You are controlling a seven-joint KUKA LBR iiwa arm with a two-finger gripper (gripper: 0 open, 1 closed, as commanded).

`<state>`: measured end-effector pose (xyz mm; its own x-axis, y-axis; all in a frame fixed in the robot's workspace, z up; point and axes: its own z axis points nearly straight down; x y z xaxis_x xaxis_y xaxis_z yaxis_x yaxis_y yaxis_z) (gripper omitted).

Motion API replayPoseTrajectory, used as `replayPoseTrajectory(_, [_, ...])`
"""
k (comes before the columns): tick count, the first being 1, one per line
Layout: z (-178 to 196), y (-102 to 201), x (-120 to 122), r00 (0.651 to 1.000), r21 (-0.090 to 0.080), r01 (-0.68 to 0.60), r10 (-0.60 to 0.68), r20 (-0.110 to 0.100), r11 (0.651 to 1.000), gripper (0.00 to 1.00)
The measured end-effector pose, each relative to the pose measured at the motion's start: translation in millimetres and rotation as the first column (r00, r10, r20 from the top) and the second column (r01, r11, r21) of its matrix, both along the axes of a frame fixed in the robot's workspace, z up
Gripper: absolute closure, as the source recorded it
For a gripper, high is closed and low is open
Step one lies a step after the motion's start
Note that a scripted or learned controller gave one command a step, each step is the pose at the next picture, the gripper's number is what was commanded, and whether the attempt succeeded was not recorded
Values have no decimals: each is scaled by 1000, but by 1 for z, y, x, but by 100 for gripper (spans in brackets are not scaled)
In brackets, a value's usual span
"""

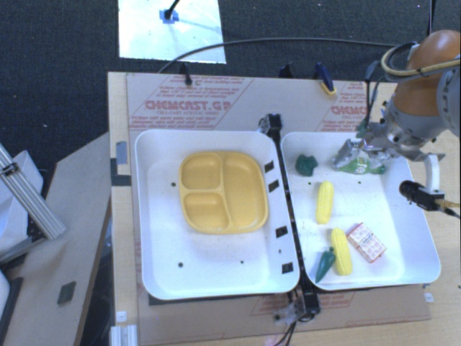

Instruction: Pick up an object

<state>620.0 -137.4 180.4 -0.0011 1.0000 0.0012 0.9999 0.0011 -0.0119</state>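
Note:
My gripper [353, 155] hangs low over the far part of the right bin [418, 225]. It is right at a green and white object [364, 166], which it partly hides. Also in this bin lie a dark green lump [306, 164], a yellow corn cob [325, 202], a second yellow cob [341, 251] with a small green pepper [324, 266] beside it, and a red and white box [366, 241].
The left bin [155, 215] holds a yellow divided plate [222, 192]. A black divider with clips [284, 207] runs between the bins. The arm's black side part [420, 193] sticks out over the right bin's right side.

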Motion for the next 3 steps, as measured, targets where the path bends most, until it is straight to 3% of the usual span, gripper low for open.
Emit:
replayPoseTrajectory(1, [8, 0, 3, 1000, -2, -2, 2, 13, 1000, 0])
replayPoseTrajectory(3, [-75, 5, 7, 1000, -2, -3, 3, 12, 1000, 0])
